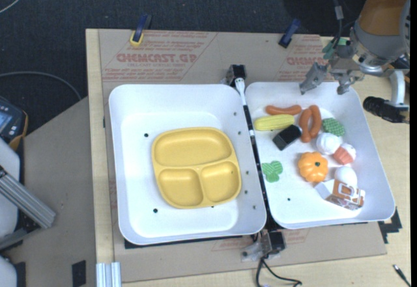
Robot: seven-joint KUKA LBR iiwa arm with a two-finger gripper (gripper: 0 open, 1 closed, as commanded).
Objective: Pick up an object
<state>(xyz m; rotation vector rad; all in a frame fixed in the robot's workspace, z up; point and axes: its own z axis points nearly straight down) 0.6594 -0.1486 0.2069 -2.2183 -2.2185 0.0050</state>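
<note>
left white bin (130, 149): yellow plastic divided tray (195, 166) | right white bin (374, 168): toy food heap incl. small orange pumpkin (312, 166) | gripper (328, 82): fingers spread wide, empty, above bin's far edge | step: approach; next: descend onto one item

Yellow divided tray (194, 167) in left bin (124, 149). Blue-yellow clamp (139, 31) and blue clamp (288, 33) on board's (195, 54) far edge.
</note>
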